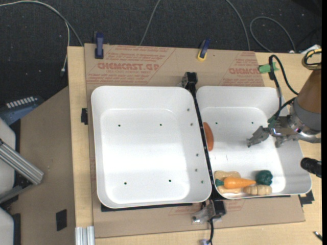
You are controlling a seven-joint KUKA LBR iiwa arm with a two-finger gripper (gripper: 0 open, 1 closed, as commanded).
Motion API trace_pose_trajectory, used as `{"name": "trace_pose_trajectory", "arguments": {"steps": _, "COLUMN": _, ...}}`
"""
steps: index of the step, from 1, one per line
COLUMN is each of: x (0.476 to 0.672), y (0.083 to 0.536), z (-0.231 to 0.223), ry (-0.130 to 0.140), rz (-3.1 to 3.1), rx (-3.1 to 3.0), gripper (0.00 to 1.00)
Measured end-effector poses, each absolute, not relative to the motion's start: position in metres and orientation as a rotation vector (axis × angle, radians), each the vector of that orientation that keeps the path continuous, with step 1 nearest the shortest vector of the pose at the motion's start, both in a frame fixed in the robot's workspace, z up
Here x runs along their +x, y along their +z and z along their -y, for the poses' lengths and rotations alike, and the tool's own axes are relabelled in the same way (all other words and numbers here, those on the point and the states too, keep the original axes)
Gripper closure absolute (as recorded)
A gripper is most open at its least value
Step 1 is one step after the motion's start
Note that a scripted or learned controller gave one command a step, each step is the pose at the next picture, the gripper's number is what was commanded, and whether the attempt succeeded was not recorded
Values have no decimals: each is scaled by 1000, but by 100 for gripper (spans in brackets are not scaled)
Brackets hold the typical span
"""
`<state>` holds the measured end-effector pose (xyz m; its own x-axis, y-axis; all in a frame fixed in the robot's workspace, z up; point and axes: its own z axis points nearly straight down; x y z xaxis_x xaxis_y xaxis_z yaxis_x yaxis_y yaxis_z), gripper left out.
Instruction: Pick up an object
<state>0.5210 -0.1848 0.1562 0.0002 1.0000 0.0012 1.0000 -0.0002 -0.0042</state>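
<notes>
my gripper (pixel 264 135) hangs over the right bin (pixel 240 98), near its right wall, fingers spread apart with nothing between them. below it, along the bin's near edge, lie a carrot (pixel 238 182), a dark green piece (pixel 264 177) and a pale tan piece (pixel 257 190) huddled together. an orange sausage-shaped thing (pixel 208 136) rests against the bin's left wall. the left bin (pixel 145 93) sits beside it.

Both bins are plain white: the left bin (pixel 148 144) and the right bin (pixel 240 111). The bench (pixel 82 137) is pale tan with faded red lettering along its far edge. An orange sausage shape (pixel 208 136), an orange carrot (pixel 236 182), a dark green lump (pixel 264 177) and a beige piece (pixel 257 190) lie in the right bin.
</notes>
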Motion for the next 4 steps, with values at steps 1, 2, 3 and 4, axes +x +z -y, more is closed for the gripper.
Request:
{"name": "trace_pose_trajectory", "arguments": {"steps": 1, "x": 526, "y": 112, "z": 188, "ry": 3, "rz": 2219, "rx": -2219, "gripper": 0}}
{"name": "trace_pose_trajectory", "arguments": {"steps": 2, "x": 526, "y": 84, "z": 188, "ry": 2, "rz": 2220, "rx": -2220, "gripper": 0}}
{"name": "trace_pose_trajectory", "arguments": {"steps": 3, "x": 526, "y": 96, "z": 188, "ry": -1, "rz": 2222, "rx": -2222, "gripper": 100}}
{"name": "trace_pose_trajectory", "arguments": {"steps": 4, "x": 529, "y": 138, "z": 191, "ry": -3, "rz": 2224, "rx": -2224, "gripper": 100}}
